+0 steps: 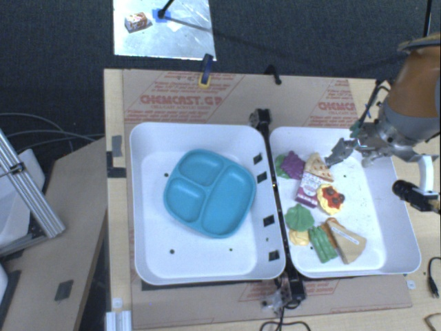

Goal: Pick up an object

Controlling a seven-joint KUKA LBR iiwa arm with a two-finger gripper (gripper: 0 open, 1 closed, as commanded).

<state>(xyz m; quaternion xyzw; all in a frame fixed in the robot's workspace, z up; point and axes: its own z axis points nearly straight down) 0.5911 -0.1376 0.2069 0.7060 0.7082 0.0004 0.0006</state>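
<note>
The right bin [393, 205] holds a cluster of toy foods: purple grapes [293, 164], a pizza slice [318, 165], a pink-and-white packet [309, 189], a round red-topped piece [331, 198], a green leafy piece [299, 217], a yellow piece [299, 237], a green pickle-like piece [322, 244] and a bread slice [346, 240]. My gripper [337, 154] hangs over the bin's upper middle, just right of the pizza slice. Nothing shows between its fingers.
The left bin [148, 157] bears a blue divided plate [209, 192]. A black divider [270, 185] runs between the bins. A yellow-and-blue clip [205, 71] lies on the cardboard behind. A reflective sheet [164, 18] sits at the top. Aluminium framing [24, 192] stands at left.
</note>
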